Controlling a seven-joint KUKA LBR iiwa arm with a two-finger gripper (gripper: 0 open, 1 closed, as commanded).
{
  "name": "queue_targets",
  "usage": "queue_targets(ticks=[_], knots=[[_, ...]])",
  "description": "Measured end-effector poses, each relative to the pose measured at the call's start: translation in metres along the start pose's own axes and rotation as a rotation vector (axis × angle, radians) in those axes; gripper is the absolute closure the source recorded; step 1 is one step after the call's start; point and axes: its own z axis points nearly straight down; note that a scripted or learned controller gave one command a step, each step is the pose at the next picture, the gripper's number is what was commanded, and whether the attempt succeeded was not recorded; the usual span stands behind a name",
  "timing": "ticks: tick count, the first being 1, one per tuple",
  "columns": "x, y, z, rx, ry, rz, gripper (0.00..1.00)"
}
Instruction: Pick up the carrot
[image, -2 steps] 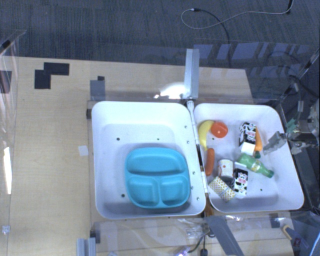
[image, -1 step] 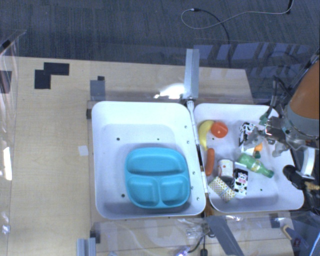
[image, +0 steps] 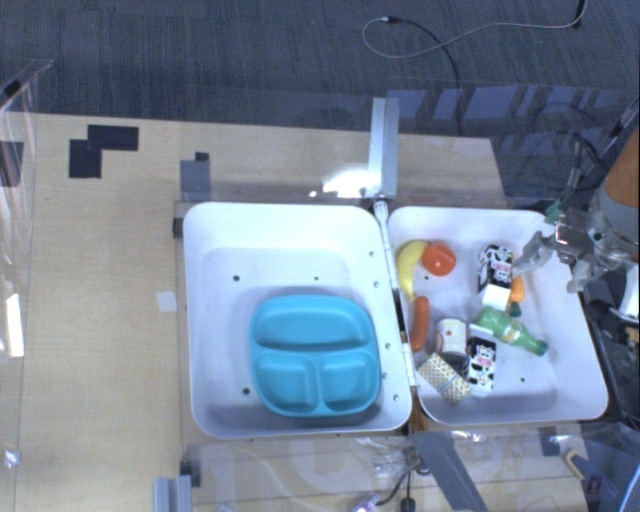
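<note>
Beside the cow-print carton (image: 495, 268), on its right flank, only a short orange sliver is seen – this is taken for the carrot (image: 516, 290), the rest being hidden by the carton and by the green bottle (image: 510, 333) lying just below it. The arm (image: 620, 200) is cut off by the frame edge to the right of the carton, so little beyond its wrist can be made out. A small patterned packet (image: 440, 375), down and left of the carton, is too blurred to be identified.

Both white bins are set on a pale wooden bench (image: 100, 300), with dark carpet (image: 200, 60) and a loose cable (image: 420, 35) beyond it. The right bin (image: 580, 395) holds the carton; the left bin (image: 215, 260) holds a blue divided plate (image: 315, 352). Left of the carton a banana (image: 410, 262), a tomato (image: 437, 260) and a reddish sausage-shaped piece (image: 420, 322) are found.

The gripper (image: 556, 265) is seen just right of the carton, its fingers spread apart with nothing between them – the carrot lies near it, slightly lower and to its left, not touched.
</note>
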Motion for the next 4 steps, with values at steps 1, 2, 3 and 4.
queue_targets(ticks=[1, 2, 3, 4], knots=[[-0.012, -0.019, -0.007, -0.001, 0.001, 0.053, 0.00], [0.010, -0.064, 0.065, 0.001, 0.001, 0.033, 0.00], [-0.003, -0.029, 0.113, -0.009, 0.004, 0.170, 0.00], [-0.006, -0.068, 0.113, -0.015, 0.008, 0.615, 0.00]])
